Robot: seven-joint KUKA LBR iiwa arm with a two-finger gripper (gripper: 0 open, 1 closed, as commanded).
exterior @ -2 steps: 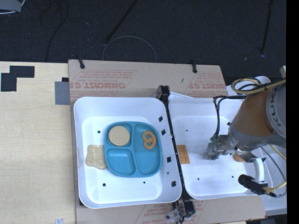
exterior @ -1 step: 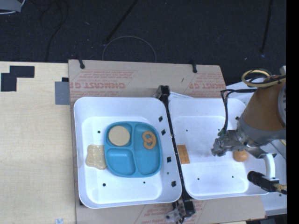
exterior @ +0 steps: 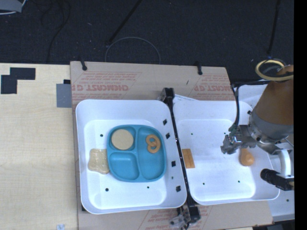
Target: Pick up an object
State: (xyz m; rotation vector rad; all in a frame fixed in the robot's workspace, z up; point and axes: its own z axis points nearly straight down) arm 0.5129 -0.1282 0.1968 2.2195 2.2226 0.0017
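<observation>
We see the arm [exterior: 276, 107] reaching in from the right over the right bin [exterior: 211, 186], its grey body and orange band covering that bin's far right part. The gripper [exterior: 231, 144] hangs low over the right side of this bin, and we cannot tell whether it stands apart or together, since it reads as a small dark grey cluster. Just to its right, close beside it, lies a small orange rounded object [exterior: 247, 157] on the bin floor; whether the two touch we cannot tell, and we see nothing clamped in the gripper.

An orange label [exterior: 187, 158] sits at the right bin's left wall, near the divider between the bins.

In the left bin [exterior: 91, 123] rests a blue compartment tray [exterior: 127, 169]. Its upper left compartment holds a round tan cookie [exterior: 122, 139], and its upper right compartment holds a brown pretzel [exterior: 153, 143]. A pale yellowish flat piece [exterior: 98, 161] lies on the bin floor touching the tray's left edge.

Both bins sit on a cardboard sheet [exterior: 120, 83] with red print, on a light wooden bench [exterior: 33, 152]
</observation>
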